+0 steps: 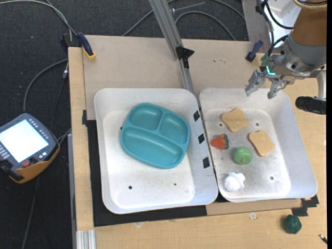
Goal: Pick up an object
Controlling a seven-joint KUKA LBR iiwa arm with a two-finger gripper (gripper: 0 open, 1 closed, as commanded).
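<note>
My gripper [264, 88] hangs open over the far edge of the right bin [303, 154], with nothing between its fingers. Below it in that bin lie a tan bread slice [234, 120], a second tan slice [261, 143], a red pepper-like piece [220, 142], a green apple [242, 155] and a small white object [234, 182]. The nearest item, the bread slice, lies nearer the camera and to the left of the gripper.
The left bin [111, 191] holds a teal divided plate [154, 134]. A metal pole [166, 22] slants down to the gap between the bins. A dark green ball [292, 223] lies on the bench at the front right. A handheld pendant [23, 147] sits off the bench, left.
</note>
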